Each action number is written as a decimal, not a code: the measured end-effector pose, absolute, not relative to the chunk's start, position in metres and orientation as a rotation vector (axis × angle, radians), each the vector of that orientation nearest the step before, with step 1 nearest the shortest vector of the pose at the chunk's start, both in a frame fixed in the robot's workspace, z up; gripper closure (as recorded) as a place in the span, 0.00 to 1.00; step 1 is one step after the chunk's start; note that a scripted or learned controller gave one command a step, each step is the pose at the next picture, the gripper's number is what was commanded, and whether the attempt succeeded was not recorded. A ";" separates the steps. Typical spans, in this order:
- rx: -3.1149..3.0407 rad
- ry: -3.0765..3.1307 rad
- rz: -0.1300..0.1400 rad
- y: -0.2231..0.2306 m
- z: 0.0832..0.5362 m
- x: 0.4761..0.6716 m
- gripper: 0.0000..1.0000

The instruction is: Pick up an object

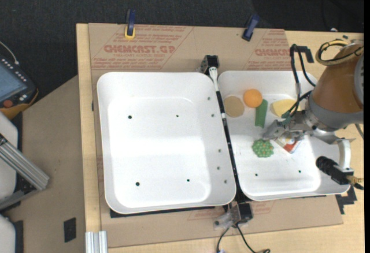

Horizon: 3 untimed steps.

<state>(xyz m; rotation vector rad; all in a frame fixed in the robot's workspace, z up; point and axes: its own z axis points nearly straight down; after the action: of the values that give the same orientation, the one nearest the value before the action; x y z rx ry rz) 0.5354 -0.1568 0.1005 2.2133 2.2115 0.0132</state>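
The right bin (272, 179) holds several small objects: a tan round disc (234, 106), an orange ball (252, 97), a green upright block (262, 113), a yellow piece (282, 107), a green bumpy ball (263, 148) and a red and white item (289, 143). The arm comes in from the right with its orange band (340, 87) above the wrist. Its gripper (283, 130) hangs low over the bin's middle, just above the red and white item and right of the green bumpy ball. I see nothing lifted off the bin floor.
The left bin (156, 136) lies beside the right one, split from it by a black divider (224, 125). Both rest on a cardboard sheet (173, 44) held by clamps at the back. Black cables (298, 67) loop near the arm.
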 end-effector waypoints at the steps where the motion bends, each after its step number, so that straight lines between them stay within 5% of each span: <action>1: 2.205 2.208 0.009 -0.119 0.093 0.578 0.00; 2: 2.204 2.198 0.026 -0.113 0.095 0.541 0.00; 3: 2.203 2.200 0.028 -0.112 0.106 0.543 1.00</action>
<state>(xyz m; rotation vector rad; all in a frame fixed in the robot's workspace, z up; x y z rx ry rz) 0.5428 -0.1122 0.1059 2.2026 2.2005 0.0280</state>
